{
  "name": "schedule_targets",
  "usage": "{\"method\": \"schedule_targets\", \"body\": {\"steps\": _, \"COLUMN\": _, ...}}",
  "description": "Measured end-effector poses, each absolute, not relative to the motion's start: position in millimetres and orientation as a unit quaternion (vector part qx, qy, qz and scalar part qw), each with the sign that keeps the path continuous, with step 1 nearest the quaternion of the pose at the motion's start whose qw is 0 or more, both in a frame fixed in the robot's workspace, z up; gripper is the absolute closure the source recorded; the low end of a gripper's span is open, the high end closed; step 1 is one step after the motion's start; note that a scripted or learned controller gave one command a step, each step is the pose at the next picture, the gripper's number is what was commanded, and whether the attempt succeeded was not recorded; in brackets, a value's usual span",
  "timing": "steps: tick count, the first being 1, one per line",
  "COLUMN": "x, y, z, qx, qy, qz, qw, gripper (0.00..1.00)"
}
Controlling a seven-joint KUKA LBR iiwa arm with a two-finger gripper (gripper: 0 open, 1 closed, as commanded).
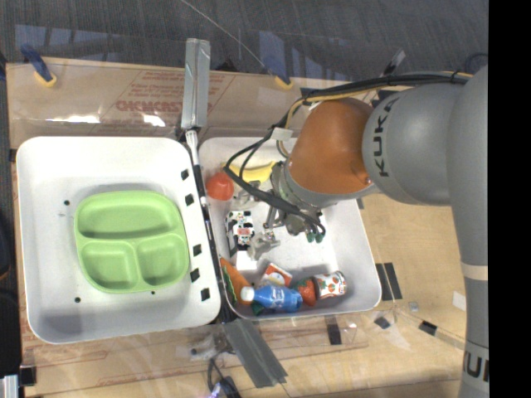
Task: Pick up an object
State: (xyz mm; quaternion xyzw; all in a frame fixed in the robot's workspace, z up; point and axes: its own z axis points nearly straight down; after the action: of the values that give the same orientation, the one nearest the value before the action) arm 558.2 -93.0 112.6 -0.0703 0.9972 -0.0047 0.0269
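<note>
The gripper (270,237) hangs low inside the right bin (357,247), under the grey arm (415,143) with its orange band (332,148). Its metal fingers (264,243) point down to the bin floor, but they are small and partly hidden by the wrist, so I cannot tell if they are spread or pressed together. Nothing can be seen between them.

The objects to pick lie around the fingers. Just beside them, to the left in the view, is a small black and white patterned object (241,226). Further up and left from the fingers is a red-orange ball (220,187), close to the bin wall. Above the fingers, partly under the wrist, a yellow object (253,171) shows. Below the fingers, along the near wall of the bin, there are an orange carrot-like piece (236,279), a blue bottle-like thing (278,298), a small white and orange packet (278,274) and a red and white can (330,286) lying on its side.

Well apart from the fingers, in the left bin (41,222), sits a green divided tray (131,240) with three compartments.
</note>
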Motion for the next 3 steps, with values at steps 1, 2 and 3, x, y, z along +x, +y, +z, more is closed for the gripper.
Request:
{"method": "schedule_targets", "body": {"steps": 1, "x": 544.1, "y": -97.7, "z": 112.9, "qx": -0.004, "qy": 1.000, "qz": -0.0054, "qw": 0.029, "gripper": 0.00}}
{"method": "schedule_targets", "body": {"steps": 2, "x": 619.6, "y": -98.4, "z": 109.0, "qx": -0.176, "qy": 0.984, "qz": -0.0034, "qw": 0.011, "gripper": 0.00}}
{"method": "schedule_targets", "body": {"steps": 3, "x": 576.3, "y": -94.3, "z": 108.4, "qx": -0.191, "qy": 0.981, "qz": -0.0045, "qw": 0.016, "gripper": 0.00}}
